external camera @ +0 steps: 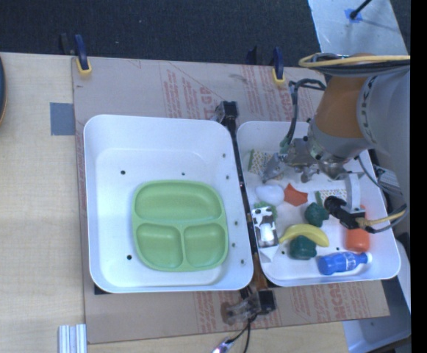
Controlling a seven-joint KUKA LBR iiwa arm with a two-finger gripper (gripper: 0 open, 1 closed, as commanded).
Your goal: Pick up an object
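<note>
The arm point(360, 109) reaches in from the right, its wrist bent down over the far part of the right bin point(389, 269). The gripper point(295, 162) hangs low above a white object point(270, 193), nothing visibly between its fingers; their opening is unclear. Red print on the cardboard point(191, 87) is unreadable. The blue bottle point(341, 262) lies nearest.

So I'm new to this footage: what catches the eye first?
The pale green three-compartment plastic tray lying in the left white bin stands out most. Next, the grey arm's gripper over the far part of the right white bin, whose near part is crowded with a yellow banana and a blue bottle.
</note>
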